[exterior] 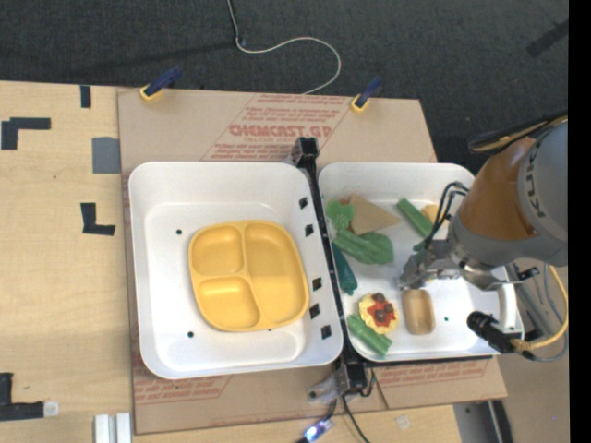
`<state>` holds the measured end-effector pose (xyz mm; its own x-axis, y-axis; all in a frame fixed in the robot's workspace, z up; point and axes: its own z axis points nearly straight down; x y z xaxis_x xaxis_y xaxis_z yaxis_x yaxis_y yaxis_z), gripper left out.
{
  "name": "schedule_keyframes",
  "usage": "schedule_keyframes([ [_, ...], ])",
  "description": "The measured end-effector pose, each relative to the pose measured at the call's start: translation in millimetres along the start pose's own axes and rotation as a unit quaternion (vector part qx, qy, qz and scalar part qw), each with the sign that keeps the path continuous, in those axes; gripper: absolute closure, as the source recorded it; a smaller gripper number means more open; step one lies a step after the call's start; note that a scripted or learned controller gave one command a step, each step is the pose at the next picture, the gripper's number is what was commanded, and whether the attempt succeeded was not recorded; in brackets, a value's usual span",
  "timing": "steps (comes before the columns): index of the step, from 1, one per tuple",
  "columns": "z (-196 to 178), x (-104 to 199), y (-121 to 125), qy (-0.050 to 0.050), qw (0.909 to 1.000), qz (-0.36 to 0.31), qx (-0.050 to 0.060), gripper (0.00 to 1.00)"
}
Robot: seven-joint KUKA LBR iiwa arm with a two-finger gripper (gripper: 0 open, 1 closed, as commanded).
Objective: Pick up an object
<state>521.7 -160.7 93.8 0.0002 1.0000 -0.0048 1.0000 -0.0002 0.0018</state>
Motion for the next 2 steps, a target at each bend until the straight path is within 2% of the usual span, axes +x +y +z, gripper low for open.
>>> schedule_keyframes([
  [2,-86.2,-6.3,7.3,0.002,1.0000,-0.001,0.001,1.00],
])
